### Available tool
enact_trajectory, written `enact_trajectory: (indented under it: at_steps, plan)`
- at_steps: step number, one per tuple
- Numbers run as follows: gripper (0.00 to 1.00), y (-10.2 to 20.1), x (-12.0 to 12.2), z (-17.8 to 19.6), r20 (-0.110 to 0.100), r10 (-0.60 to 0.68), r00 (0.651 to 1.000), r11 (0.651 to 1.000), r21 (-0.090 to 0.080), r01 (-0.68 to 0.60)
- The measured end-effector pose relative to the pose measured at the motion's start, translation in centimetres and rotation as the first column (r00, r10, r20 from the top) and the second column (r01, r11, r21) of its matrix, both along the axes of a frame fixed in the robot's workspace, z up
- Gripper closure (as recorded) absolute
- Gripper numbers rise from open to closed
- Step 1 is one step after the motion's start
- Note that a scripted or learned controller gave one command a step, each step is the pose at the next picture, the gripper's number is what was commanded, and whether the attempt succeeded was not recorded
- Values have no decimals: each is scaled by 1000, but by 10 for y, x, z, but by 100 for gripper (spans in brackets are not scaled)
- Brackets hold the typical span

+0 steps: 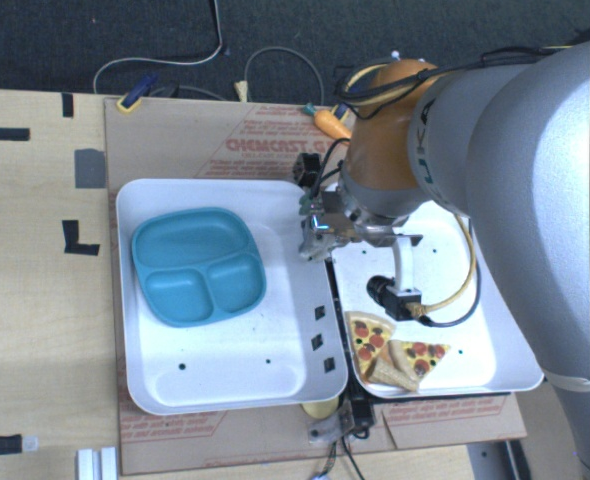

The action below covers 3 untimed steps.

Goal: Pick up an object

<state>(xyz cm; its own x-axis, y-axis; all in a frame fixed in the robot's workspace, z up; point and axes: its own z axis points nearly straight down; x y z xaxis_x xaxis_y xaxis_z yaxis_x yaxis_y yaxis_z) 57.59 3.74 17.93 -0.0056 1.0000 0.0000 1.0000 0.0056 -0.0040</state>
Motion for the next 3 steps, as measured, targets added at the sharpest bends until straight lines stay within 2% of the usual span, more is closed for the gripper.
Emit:
enact_trajectory:
  at_steps: [1, 2, 3]
  plan:
    - [100, -24, -33, 44, 4, -6, 1000, 1000, 0, 6]
    - [100, -7, -81, 72, 2, -3, 1000, 1000, 2, 3]
    - [0, -8, -80, 70, 2, -4, 1000, 1000, 0, 4]
